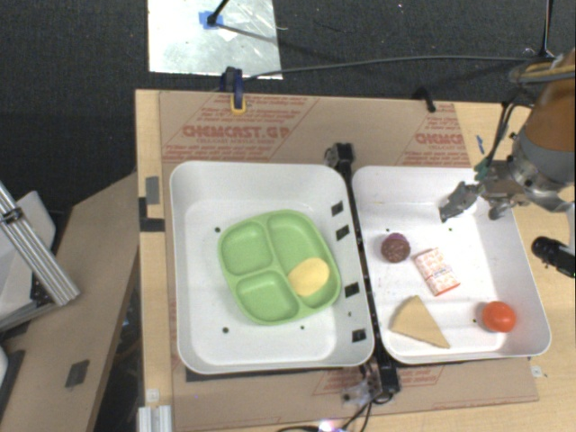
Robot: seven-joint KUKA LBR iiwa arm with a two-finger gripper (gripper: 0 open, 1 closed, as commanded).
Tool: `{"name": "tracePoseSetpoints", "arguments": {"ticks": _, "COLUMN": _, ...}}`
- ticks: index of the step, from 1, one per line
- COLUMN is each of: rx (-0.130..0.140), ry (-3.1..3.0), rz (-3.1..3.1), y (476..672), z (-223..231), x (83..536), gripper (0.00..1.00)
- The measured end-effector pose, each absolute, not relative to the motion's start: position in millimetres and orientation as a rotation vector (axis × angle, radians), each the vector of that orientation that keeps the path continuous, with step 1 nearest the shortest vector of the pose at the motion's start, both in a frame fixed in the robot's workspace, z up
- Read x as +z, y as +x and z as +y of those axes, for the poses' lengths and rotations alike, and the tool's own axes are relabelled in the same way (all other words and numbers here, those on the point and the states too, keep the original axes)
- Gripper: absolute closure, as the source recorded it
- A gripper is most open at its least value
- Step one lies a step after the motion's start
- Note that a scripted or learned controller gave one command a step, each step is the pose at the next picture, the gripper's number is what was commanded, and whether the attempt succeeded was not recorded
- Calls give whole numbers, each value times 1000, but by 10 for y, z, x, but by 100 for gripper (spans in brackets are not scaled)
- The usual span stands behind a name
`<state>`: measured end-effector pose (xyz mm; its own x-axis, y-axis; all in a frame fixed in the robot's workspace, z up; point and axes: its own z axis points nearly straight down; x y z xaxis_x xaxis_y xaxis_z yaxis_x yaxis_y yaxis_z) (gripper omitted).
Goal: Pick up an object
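Objects for picking lie in the right bin; none is lifted yet. Taking that bin's middle as the clock centre and working from the near edge away: a tan wedge sits at about six o'clock, close to the near wall. A round red-orange ball lies at about four o'clock, near the right wall. A small red-and-white packet rests almost at the centre. Just beside it, at about nine o'clock, is a dark maroon ball. Farther back, at about one o'clock, the gripper hangs over bare bin floor, well apart from every object. Its two fingers look spread apart, with nothing between them.

The left bin holds a green divided tray, with a yellow lump in the tray's compartment at about four o'clock.

By the look of things, this is the approach step: the arm is over the bin but has not closed in on a target. The next move likely calls for travelling toward seven o'clock, centring over the packet or the maroon ball, lowering with fingers apart, then closing.
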<state>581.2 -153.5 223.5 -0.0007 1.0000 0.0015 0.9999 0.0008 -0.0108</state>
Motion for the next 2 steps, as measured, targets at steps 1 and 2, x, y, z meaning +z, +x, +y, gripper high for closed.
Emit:
{"name": "tracePoseSetpoints", "arguments": {"ticks": 1, "rx": -1, "ry": -2218, "rz": -2226, "y": 5834, "z": -1529, "x": 2313, "gripper": 0}}
{"name": "tracePoseSetpoints", "arguments": {"ticks": 2, "rx": -1, "ry": -2216, "rz": -2229, "y": 5931, "z": -1494, "x": 1844, "gripper": 0}}
